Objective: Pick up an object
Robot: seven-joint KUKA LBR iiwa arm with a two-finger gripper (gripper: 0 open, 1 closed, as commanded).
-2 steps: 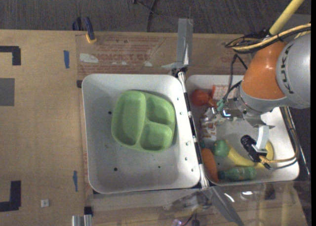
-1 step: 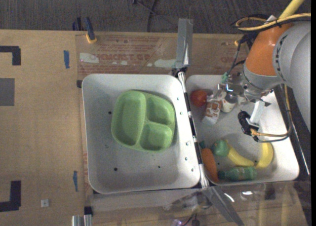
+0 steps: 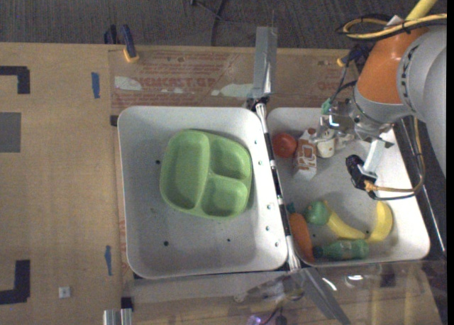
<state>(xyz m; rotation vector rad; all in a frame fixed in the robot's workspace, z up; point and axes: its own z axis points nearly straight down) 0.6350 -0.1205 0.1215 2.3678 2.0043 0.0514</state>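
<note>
The tool (image 3: 330,130) hangs over the 12 o'clock edge of the right bin (image 3: 339,190). Its tip is lost among wrist hardware, so I cannot tell if it is open or gripping anything. At its 8 o'clock stands a small carton (image 3: 306,157), with a red tomato (image 3: 284,145) at the carton's 10 o'clock. Toward 6 o'clock lie a banana (image 3: 383,221), a blurred green fruit (image 3: 317,212), a carrot (image 3: 301,235) and a green bottle (image 3: 345,249).
</note>
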